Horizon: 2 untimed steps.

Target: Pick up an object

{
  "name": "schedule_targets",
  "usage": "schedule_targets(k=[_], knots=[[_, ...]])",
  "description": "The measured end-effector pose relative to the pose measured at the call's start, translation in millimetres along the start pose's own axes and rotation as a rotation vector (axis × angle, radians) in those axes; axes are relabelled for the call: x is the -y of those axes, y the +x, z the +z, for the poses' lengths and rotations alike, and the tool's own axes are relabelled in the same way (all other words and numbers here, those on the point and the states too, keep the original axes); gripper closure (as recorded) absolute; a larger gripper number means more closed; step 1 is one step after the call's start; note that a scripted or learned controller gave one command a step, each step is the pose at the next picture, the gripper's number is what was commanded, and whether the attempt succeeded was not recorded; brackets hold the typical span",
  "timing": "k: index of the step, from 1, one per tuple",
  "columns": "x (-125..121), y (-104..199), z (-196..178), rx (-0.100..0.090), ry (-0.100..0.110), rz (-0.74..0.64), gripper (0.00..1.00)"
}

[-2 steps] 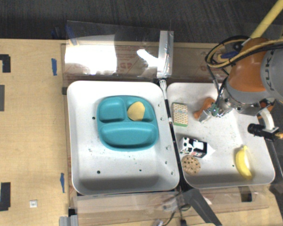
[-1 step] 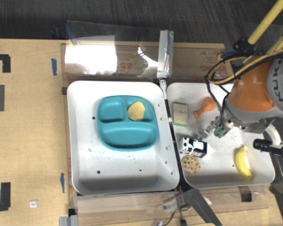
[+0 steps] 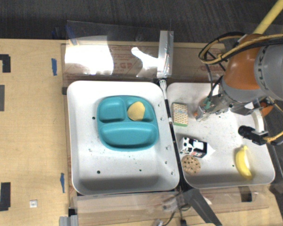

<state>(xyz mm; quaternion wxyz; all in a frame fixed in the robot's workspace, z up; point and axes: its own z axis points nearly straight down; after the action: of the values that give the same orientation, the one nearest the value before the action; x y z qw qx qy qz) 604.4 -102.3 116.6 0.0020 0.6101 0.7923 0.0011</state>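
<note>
My gripper (image 3: 203, 111) hangs low over the back of the right bin (image 3: 226, 173), just right of a tan waffle-like block (image 3: 180, 114). Nothing shows between its tips. A black-and-white patterned piece (image 3: 193, 147) lies mid-bin at the left, with a round cookie (image 3: 191, 164) in front of it. A yellow banana (image 3: 243, 161) rests near the front right corner. In the left bin (image 3: 85, 164), a teal divided plate (image 3: 127, 122) holds a yellow round item (image 3: 136, 110) in its upper right compartment.
The grey arm with its orange band (image 3: 240, 72) and looping cables (image 3: 221, 46) crowds the back right of the right bin. A clear plastic panel (image 3: 118, 55) stands behind the left bin. Cardboard bench surface (image 3: 23, 126) spreads to the left.
</note>
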Motion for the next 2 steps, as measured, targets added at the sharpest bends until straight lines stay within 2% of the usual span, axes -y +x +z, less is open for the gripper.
schedule_targets(k=[1,2], knots=[[64,14,3,-0.003,0.005,-0.225,0.0],[27,-17,19,0.0,0.002,0.104,0.0]])
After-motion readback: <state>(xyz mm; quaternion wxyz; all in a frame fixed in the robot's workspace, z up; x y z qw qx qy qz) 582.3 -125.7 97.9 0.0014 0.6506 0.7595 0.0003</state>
